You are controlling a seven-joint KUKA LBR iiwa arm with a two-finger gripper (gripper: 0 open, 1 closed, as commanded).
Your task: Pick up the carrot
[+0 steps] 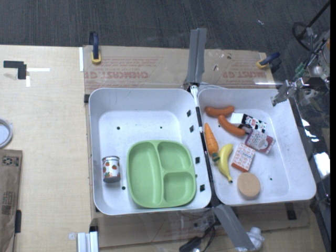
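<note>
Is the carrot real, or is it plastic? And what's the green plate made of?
The carrot looks like toy plastic: even orange, smooth, with a slight shine and a green tip, though the view cannot rule out a real one. The green plate seems moulded plastic too: one flat pale green colour, three rounded compartments and soft matte edges.

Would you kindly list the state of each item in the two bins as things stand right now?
carrot: lying flat in the right bin, by the left wall, untouched
banana: lying just right of the carrot
two sausages: lying flat near the back
round wooden disc: flat near the front
small cartons: lying in a loose cluster
green divided plate: right side up in the left bin
can: upright beside the plate
</note>
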